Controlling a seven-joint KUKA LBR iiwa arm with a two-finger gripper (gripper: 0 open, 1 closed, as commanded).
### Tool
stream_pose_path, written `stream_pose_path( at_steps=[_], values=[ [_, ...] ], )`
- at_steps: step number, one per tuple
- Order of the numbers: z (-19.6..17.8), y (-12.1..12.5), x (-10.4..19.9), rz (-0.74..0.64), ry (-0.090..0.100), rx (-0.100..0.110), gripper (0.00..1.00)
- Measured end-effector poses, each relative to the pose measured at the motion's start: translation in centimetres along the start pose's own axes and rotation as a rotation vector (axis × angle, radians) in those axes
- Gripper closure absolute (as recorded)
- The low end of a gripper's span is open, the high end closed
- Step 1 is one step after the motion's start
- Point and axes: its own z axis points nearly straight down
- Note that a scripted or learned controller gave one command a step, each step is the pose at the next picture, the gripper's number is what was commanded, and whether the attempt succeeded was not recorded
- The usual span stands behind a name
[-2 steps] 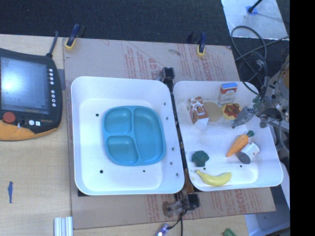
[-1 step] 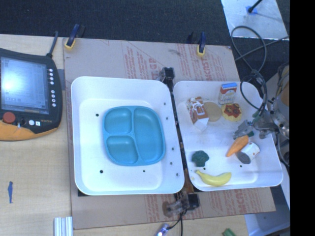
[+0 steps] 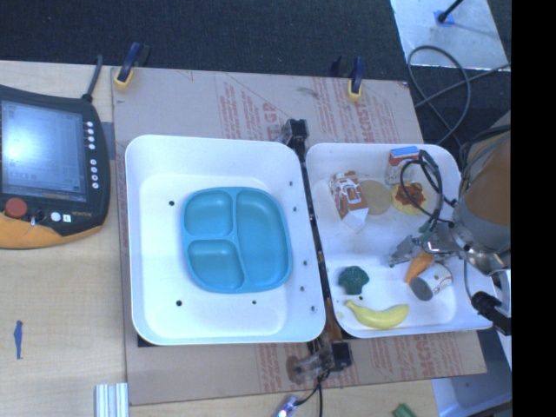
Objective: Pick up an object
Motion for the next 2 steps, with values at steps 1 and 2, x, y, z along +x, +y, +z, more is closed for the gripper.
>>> stream_pose_path(
  at_steps=[1,2],
  values=[
    [-1.0,0.0,-0.1,-0.004,-0.002,0.001,1.0],
    [0.0,-2.3,6.7,-0.003,0.001,-0.001,1.0]
  ],
)
